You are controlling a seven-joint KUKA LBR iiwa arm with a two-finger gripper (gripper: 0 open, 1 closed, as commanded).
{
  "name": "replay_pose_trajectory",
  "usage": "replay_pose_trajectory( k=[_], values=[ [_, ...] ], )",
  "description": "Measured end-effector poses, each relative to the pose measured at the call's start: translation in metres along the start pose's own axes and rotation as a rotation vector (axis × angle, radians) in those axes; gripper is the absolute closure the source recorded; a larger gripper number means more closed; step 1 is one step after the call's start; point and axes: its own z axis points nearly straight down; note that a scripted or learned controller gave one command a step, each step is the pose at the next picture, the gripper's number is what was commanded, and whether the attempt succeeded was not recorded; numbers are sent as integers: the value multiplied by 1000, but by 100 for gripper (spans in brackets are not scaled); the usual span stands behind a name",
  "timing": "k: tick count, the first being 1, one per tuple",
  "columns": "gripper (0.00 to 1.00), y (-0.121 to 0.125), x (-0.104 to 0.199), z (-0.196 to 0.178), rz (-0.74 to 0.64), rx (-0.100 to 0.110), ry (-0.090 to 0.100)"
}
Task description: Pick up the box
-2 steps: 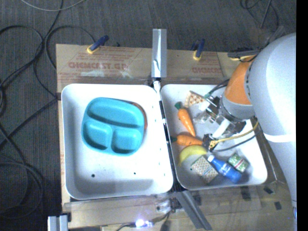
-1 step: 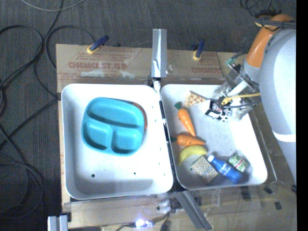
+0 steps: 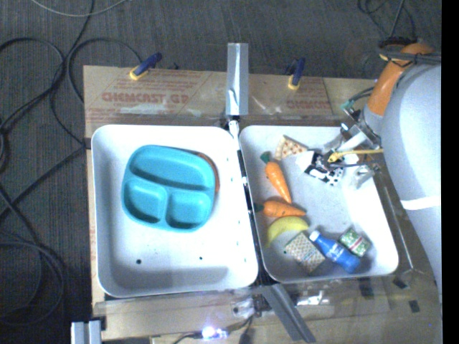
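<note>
Two box-like things lie near the front of the right bin. One is a tan box with a chequered pattern. The other is a small green box, further right. A blue bottle with a white cap lies between them. The gripper hangs over the bin's far right corner, well behind both boxes and apart from them. Nothing shows in its grasp.
Also in the right bin are a carrot, an orange vegetable, a yellow fruit and a waffle-patterned cracker. The left bin holds a blue compartment plate. The arm's grey body overhangs the right rim.
</note>
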Motion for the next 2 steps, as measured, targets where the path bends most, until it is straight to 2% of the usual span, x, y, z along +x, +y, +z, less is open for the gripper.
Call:
replay_pose_trajectory(
  k=[1,2],
  values=[
    [0,0,0,0,0,-1,1],
    [100,0,0,-9,-3,-3,-5]
  ],
)
